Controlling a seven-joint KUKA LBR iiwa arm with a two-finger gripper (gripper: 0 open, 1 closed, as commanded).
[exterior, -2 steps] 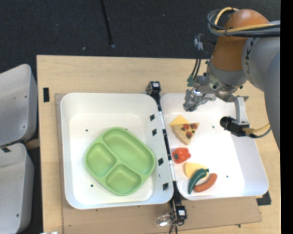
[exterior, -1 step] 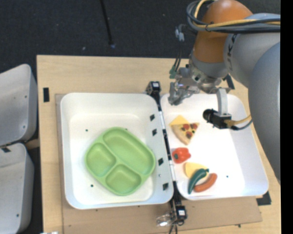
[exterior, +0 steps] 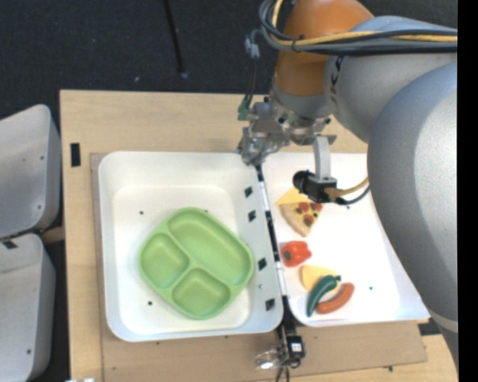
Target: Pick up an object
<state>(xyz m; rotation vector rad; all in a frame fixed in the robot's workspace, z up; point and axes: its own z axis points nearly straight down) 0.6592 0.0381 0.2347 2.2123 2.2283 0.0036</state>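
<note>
Above the rim between the 2 bins, the pincer is hovering; I cannot tell its state. Toys are lying in the right bin, the pizza slice nearest. Seemingly approaching; next calls for lowering onto one

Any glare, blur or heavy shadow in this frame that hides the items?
Camera view: even, soft light; mild glare on the white left bin, no hard shadows; the green three-compartment plate and yellow toy pizza slice read clearly; the gripper looks soft and dim.
</note>
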